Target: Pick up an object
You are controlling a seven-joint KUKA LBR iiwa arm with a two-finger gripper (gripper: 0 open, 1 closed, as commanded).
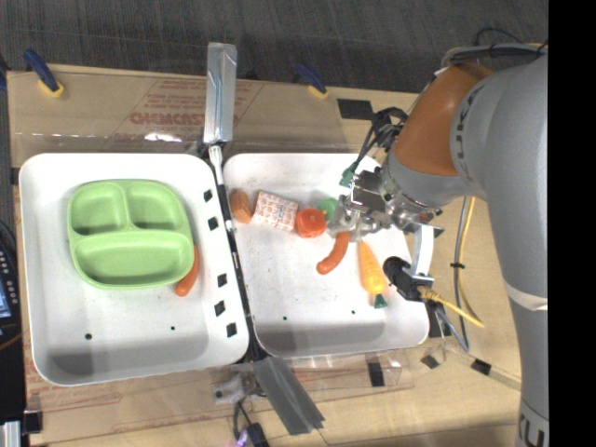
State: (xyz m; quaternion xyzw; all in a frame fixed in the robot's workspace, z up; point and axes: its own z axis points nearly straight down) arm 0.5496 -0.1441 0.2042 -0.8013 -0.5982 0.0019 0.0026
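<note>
Nothing is lifted yet: right bin (279, 329) bears every toy, from patterned box (276, 209) to tomato (312, 223) and sausage (333, 253), where the gripper (352, 216) hangs low, its grip impossible to tell.

Robotics lab: clamped bins (37, 277), cardboard-lined bench (140, 101).

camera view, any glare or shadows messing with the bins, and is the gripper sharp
Camera view: light is even; the right bin shows mild bright sheen on its floor, no harsh glare. Soft shadows sit under the green tray and beside the orange sausage. The gripper is cluttered and slightly soft, so its fingers are hard to read.
</note>
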